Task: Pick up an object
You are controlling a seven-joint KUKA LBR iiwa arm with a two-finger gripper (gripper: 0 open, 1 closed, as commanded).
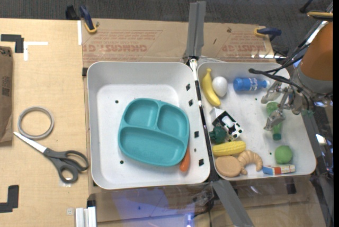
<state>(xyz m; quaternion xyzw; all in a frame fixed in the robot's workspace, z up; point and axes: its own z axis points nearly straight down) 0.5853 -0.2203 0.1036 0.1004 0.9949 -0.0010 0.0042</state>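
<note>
The gripper (278, 109) hangs over the right bin (310, 138), close to its right wall. Its fingers are spread apart, and a small green bottle (274, 115) sits between them. I cannot tell if they are squeezing it. The bottle stands almost straight up in the picture, with its long side running from far to near and its dark cap at the near end.

There is bare white floor to the left of the bottle. On the far side lie a blue bottle (250, 83), a white egg (219, 85) and a banana (210, 88). On the near side are a green ball (284, 154), a tube (278, 169), a croissant (250, 158) and a cookie (229, 166).

The left bin (100, 93) has a teal plate (154, 132) in the middle and a carrot (185, 161) at the plate's near right edge.
</note>
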